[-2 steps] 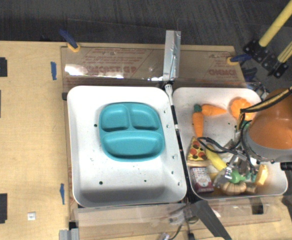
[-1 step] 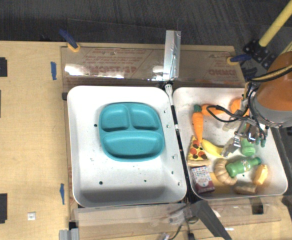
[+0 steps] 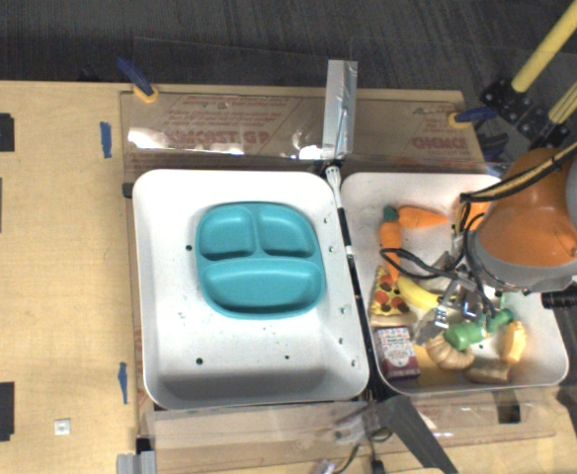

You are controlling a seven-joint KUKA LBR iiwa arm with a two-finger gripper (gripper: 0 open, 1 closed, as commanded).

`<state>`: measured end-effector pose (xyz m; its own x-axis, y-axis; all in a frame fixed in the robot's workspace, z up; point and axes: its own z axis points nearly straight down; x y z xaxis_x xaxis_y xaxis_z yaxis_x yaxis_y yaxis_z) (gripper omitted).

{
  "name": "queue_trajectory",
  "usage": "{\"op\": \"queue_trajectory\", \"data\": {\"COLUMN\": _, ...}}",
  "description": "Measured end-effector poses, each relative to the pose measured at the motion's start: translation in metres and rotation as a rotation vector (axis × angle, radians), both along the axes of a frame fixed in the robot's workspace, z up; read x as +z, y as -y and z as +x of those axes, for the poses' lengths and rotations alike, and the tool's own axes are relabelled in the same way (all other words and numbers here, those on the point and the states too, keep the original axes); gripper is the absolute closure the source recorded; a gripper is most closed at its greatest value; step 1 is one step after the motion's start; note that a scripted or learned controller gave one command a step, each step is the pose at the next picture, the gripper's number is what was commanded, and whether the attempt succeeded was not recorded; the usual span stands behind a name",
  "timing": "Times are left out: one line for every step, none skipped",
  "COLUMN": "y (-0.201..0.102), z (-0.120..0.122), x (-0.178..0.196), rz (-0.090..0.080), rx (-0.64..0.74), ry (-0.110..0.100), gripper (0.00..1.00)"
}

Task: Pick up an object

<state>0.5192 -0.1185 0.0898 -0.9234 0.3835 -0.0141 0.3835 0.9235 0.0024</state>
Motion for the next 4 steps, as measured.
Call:
{"op": "queue_trajectory", "data": {"y": -0.039, "z": 0.124, "x": 0.102, "rz": 0.005, "rx": -0.125, "ry": 0.003, "gripper": 0.00}}
{"op": "queue_trajectory", "data": {"y": -0.012, "z": 0.087, "x": 0.001, "rz": 0.001, "rx": -0.076, "ry": 0.001, "gripper": 0.00}}
{"op": "queue_trajectory", "data": {"y": -0.011, "z": 0.094, "x": -0.001, "rz": 0.003, "rx": -0.102, "ry": -0.003, "gripper": 0.00}}
{"op": "queue_trajectory", "data": {"y": -0.011, "z": 0.098, "x": 0.013, "rz": 0.000, "rx": -0.099, "ry": 0.012, "gripper": 1.00}}
